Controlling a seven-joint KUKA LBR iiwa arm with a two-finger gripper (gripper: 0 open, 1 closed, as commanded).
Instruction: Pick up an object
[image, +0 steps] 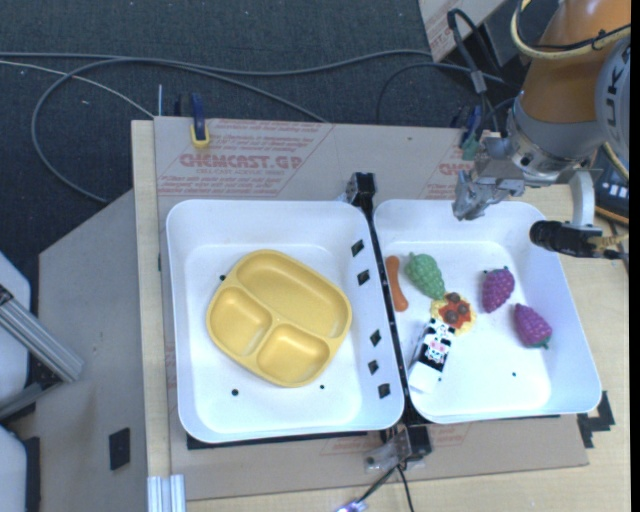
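Note:
The right bin (560, 390) holds several small toys. An orange carrot (397, 283) lies by its left wall, with a green bumpy fruit (425, 273) beside it. Below them sit a small orange and red piece (455, 311) and a white carton with black spots (432, 354). Two purple grape bunches lie further right, one (497, 288) above the other (532, 325). My gripper (470, 206) hangs over the bin's far edge, above and apart from all the toys, with nothing visible between its fingers.
A yellow divided plate (278, 317) lies in the left bin (190, 300). A black divider (372, 290) runs between the bins. Cables cross the dark floor behind the bench. A black fitting (560, 237) juts out at the right bin's far right edge.

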